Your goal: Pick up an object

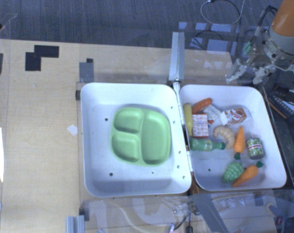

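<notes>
The bench (pixel 40 130) is pale wood, and it carries two shallow white bins set edge to edge. The left bin (pixel 96 174) holds a green divided plate (pixel 141 136), lying flat near its middle with bare floor all around it. The right bin (pixel 268 110) holds the small things the task could draw from, so any pick will most likely come from there.

The arm (pixel 288 13) reaches in at the upper right, its orange band showing above the wrist. Its hand (pixel 246 73) hangs beyond the far rim of the right bin, off the toys and high — a parked or approach pose, by the look of it. The fingers seem spread a little with nothing between them, though they are small and partly blurred.

In the right bin the toys crowd together: a yellow corn cob (pixel 187 116) along the left wall, a red-and-white box (pixel 200 125) beside it, a green bottle (pixel 206 144) lying on its side below, a croissant (pixel 226 134) touching the bottle's end. Two carrots — one upright-lying (pixel 239 140), one near the front (pixel 247 174) — flank a green bunch of grapes (pixel 233 172) and a small can (pixel 254 148).

The crowding is the obstacle: neighbours touch, leaving the fingers little room. The can and the front carrot sit freer and look easier.
</notes>
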Controlling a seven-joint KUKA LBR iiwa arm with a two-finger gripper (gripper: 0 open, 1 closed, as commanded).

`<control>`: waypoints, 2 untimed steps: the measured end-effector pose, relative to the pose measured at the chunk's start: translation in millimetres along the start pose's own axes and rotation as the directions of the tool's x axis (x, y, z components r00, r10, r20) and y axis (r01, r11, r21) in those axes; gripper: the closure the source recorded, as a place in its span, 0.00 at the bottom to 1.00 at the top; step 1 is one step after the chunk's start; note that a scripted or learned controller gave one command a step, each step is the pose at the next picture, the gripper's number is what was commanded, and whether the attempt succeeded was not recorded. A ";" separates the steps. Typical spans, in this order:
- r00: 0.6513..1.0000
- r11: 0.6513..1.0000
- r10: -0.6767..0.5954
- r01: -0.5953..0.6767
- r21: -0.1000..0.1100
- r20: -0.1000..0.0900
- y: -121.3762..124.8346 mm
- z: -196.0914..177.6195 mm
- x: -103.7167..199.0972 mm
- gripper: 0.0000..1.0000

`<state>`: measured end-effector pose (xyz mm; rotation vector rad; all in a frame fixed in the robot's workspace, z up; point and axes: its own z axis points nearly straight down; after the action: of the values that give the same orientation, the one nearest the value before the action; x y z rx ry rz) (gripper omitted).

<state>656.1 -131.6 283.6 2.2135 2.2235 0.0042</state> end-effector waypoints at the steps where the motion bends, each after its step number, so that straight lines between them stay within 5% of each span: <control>1: 0.997 0.997 0.076 -0.076 -0.004 0.000 14.4 -76.2 -11.0 0.00; 2: 0.979 0.979 0.202 -0.202 -0.002 0.000 14.0 -103.1 -48.2 0.00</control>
<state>669.7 -179.6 386.8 2.4268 1.9858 0.0067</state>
